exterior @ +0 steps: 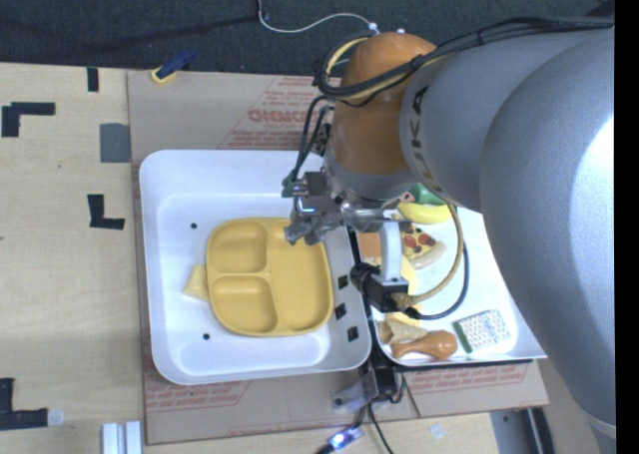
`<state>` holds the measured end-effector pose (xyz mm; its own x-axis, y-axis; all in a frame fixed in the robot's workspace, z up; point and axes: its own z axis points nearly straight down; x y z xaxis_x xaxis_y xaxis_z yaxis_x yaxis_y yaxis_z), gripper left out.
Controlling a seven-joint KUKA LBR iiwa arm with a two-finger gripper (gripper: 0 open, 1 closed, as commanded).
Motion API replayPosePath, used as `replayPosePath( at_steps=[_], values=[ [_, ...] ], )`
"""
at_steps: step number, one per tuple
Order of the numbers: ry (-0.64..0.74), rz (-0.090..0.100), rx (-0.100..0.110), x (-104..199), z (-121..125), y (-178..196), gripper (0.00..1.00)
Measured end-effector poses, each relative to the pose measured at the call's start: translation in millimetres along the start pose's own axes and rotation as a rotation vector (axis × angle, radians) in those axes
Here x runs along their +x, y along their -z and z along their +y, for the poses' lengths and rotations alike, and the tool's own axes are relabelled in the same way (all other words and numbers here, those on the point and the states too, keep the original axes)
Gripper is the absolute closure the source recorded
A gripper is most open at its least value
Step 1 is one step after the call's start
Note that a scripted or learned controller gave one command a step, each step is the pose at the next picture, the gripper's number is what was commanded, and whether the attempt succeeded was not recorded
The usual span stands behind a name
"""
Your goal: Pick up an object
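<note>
the gripper (312, 215) hangs over the left bin (165, 242), above the upper right corner of the yellow tray (268, 277). whether the jaws are open or closed, i cannot tell: the wrist and its cables crowd the view there, and nothing shows between them.

the tray lies flat in the middle of the left bin, with three compartments, two small ones stacked on its left side and one large one on the right. its long axis runs roughly from the bin's far edge to its near edge. from the jaws, the body of the tray lies down and to the left, toward the bin's near left corner, while its right rim sits almost directly beneath them. a pale yellow scrap (196, 282) pokes out from under the tray's left edge.

the right bin (519, 337) holds small toy food: a drumstick (427, 345) and a sponge (482, 329) near its near edge, a banana (429, 213) further back.

judging by position, the tray's rim is the nearest grasp, and a straight descent seems to be all it needs; the right bin's items lie well off to the side, past the divider.
</note>
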<state>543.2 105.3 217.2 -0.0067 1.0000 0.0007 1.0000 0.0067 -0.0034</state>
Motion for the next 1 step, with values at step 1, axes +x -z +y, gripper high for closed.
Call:
replayPosePath(
  at_steps=[1],
  values=[
    [-0.004,0.0,-0.002,2.9,5.0,13.7,1.0]
  ],
)
